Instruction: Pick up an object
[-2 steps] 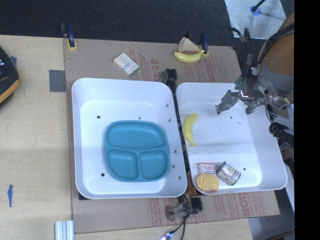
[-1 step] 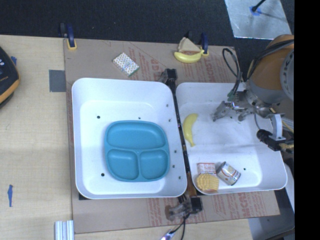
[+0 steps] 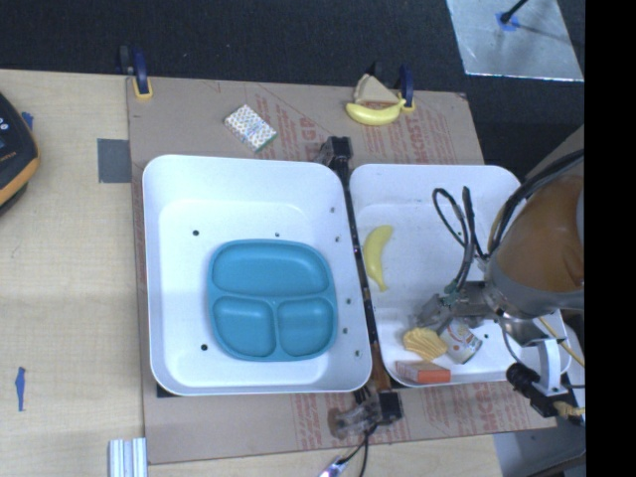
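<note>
Two white bins are seen side by side on the bench. The left bin is taken up by a blue divided tray, sitting flat around the middle.

The right bin is where the pickable stuff is: a yellow banana lies near the left wall, well apart from everything else. Down at the near edge, a yellow crinkly piece is found just beside a small white-and-red object, with an orange-red piece right against the near rim.

The gripper is lowered into the near right part of that bin, just above the yellow crinkly piece. Whether the fingers are open or closed can't be told, too much clutter and cable there. Nothing is clearly seen between them.

Outside the bins, another banana and a small patterned packet are left on the cardboard at the far side.
</note>
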`<state>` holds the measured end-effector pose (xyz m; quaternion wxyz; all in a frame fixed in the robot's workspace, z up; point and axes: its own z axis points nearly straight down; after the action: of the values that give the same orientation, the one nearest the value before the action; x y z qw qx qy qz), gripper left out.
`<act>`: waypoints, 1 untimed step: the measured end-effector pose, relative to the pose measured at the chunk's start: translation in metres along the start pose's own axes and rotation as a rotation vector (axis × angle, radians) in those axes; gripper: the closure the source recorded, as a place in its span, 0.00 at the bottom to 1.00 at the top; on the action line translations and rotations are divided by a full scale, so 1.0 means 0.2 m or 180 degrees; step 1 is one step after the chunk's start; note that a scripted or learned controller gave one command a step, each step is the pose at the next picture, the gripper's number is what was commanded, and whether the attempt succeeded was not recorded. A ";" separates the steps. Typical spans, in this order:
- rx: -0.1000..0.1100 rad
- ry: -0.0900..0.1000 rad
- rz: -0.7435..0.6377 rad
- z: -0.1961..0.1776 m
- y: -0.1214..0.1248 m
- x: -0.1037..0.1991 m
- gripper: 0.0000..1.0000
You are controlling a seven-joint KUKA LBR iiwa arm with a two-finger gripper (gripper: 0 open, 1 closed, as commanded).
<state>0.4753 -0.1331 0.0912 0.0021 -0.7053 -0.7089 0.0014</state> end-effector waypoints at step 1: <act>0.0005 -0.0002 -0.0010 -0.05 0.00 0.00 1.00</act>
<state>0.4752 -0.1339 0.1012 0.0025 -0.7042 -0.7100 0.0021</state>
